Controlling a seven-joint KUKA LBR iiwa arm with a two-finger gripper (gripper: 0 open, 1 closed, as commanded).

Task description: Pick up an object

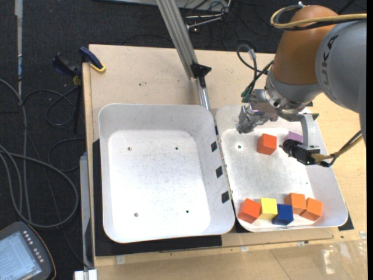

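My gripper (247, 125) hangs over the far left part of the right bin (265, 174), its dark fingers pointing down. An orange cube (267, 144) lies on the bin floor just right of and below the fingertips, apart from them. A purple block (293, 137) peeks out farther right, partly hidden by a black fixture. Along the bin's near edge sit a red-orange cube (250, 210), a yellow cube (268, 207), a blue cube (284, 214) and two orange cubes (306, 205). Nothing shows between the fingers.
The left bin (154, 171) lies beside the right one, with black clips along the shared rim (220, 171). A slanted metal pole (182, 37) crosses the bench at the back. Clamps (78, 63) sit at the bench's far left corner.
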